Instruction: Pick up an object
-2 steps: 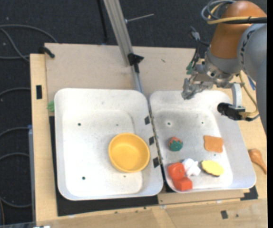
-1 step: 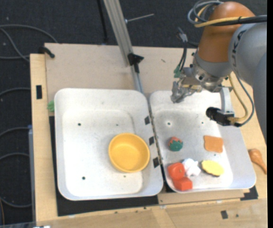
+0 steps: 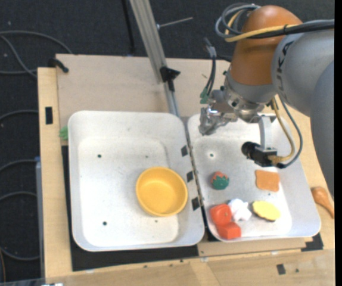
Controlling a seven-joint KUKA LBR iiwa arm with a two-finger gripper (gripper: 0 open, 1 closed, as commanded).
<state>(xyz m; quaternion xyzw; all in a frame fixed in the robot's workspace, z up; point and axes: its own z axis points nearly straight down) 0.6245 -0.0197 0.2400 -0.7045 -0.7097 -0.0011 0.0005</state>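
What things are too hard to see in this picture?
- Claw, camera view: small and blurred, so open or shut is unclear.
- White thing, camera view: too small to tell what it is.
- Orange thing outside the right bin: partly cut off at the picture's edge.

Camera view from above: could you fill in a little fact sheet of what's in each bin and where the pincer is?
left bin: yellow bowl
right bin: green toy, orange piece, yellow piece, red block, small white object
pincer: over the right bin's far left corner, nothing seen in it
pincer fingers: too blurred to judge
arm: reaches in from the right
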